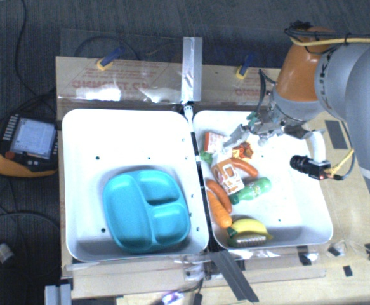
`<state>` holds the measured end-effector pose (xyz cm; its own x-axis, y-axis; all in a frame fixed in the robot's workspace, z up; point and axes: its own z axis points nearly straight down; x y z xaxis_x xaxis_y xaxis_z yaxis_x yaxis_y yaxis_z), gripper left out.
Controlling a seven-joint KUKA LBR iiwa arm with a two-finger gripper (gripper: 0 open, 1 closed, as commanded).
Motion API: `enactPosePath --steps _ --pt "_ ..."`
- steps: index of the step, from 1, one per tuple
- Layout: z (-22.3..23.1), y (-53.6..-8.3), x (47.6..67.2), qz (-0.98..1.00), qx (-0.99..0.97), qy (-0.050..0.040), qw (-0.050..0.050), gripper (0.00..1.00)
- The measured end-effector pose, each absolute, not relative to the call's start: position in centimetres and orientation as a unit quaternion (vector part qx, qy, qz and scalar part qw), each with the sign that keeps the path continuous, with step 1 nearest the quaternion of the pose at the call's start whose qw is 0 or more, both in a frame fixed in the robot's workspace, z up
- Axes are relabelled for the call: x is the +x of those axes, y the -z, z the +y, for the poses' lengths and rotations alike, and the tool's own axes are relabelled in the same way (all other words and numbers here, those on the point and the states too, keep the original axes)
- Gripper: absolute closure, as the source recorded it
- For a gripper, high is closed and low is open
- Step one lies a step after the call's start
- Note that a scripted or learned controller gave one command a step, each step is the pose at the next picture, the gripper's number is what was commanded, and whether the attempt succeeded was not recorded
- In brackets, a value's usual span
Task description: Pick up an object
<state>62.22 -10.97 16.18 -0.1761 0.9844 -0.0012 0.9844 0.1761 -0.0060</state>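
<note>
Since no object is lifted yet, the likely target is the red-orange packet (pixel 243 150) | right bin (pixel 299 215), upper-left, among toy foods | just below-left of the pincer (pixel 256 127) | pincer hovers close above, apparently touching nothing | opening: cannot tell, view too blurred.

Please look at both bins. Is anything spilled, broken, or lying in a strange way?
Nothing looks spilled or broken. The blue divided tray lies alone in the left bin, turned at an angle to the bin's walls. In the right bin, the toy foods are crowded against the left wall: carrot, banana, green bottle.
</note>
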Motion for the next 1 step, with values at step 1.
enactPosePath --steps 1 --pt "-7.46 -18.8 59.92 -0.711 -0.703 -0.0021 0.002 0.0"
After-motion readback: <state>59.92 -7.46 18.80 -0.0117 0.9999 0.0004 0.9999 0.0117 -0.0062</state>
